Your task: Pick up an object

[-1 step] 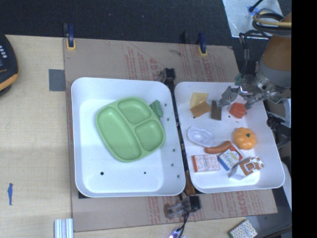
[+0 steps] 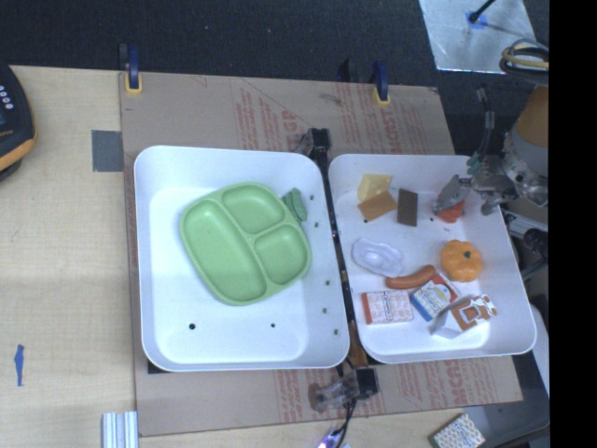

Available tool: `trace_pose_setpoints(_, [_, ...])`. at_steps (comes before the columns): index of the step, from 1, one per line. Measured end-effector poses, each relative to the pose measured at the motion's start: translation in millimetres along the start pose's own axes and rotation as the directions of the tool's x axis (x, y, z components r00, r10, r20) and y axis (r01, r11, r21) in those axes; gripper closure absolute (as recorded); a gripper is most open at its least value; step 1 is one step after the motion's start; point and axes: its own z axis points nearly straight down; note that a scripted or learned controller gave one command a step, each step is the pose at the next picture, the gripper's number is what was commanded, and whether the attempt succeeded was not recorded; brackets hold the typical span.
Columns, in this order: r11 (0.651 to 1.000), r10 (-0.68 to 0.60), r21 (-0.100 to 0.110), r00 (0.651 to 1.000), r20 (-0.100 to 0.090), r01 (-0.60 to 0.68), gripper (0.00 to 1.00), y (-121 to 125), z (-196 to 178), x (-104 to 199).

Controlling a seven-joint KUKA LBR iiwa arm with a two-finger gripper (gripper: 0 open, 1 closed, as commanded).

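My gripper (image 2: 471, 201) hangs over the far right part of the right bin (image 2: 522, 343), open. A small red object (image 2: 451, 213) lies in the bin just under its left finger (image 2: 451, 192); nothing is held. Nearby in the same bin lie a yellow wedge (image 2: 376, 186), a tan block (image 2: 377, 207), a dark brown block (image 2: 408, 207), an orange pumpkin (image 2: 461, 260), a sausage (image 2: 410, 277), a clear plastic piece (image 2: 376, 255) and small food cartons (image 2: 386, 307) (image 2: 432, 300) (image 2: 469, 313).
The left bin (image 2: 159, 250) holds a green divided plate (image 2: 246, 243), with a small green item (image 2: 296, 203) at its upper right. A black and yellow device (image 2: 11, 119) sits at the far left of the bench. Clamps (image 2: 131, 67) (image 2: 380, 82) grip the cardboard's far edge.
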Motion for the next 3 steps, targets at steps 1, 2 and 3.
trace_pose_setpoints(1, [1.000, -0.005, 0.006, 1.000, -0.007, 0.005, 0.00, -48.2, 63.2, 15.2])
trace_pose_setpoints(2, [1.000, -0.006, -0.010, 1.000, -0.003, 0.006, 0.00, 17.0, 57.6, 14.6])
trace_pose_setpoints(3, [1.000, -0.005, -0.017, 1.000, 0.000, 0.005, 0.00, 43.6, -41.0, 9.5])
